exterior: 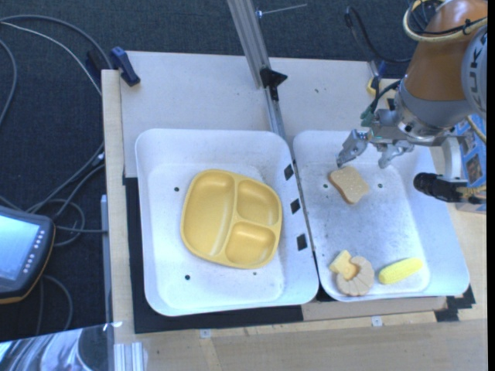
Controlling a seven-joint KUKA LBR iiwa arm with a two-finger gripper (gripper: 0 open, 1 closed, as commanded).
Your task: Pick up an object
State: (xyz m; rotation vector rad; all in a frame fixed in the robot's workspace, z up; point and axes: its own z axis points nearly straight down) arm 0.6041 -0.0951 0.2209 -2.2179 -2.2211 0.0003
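Over the far end of the right bin, the gripper hangs with its two fingers spread apart and nothing between them; one fingertip points down toward the near-left, the other sits to its right over bare bin floor. Just below the left fingertip: one slice of toast-coloured toy bread, lying flat on the floor of the right bin, close to the fingers, though whether it touches them cannot be told. Behind the fingers: grey wrist housing, then the arm with its orange band, entering from the right edge. Near end of the same bin: one small yellow block-shaped piece, touching one round tan biscuit-like disc; just to their right, one yellow corn cob, lying slantwise and apart from the disc. Left bin: one yellow divided plate with three compartments, set flat near the bin's middle, nothing in it. Between the bins: an aluminium rail running up and away, with black clips along the shared edge. Both bins rest on a pale table. Far left corner of the table: one blue clamp. Off the table at the left: loose cables and part of a handheld screen.
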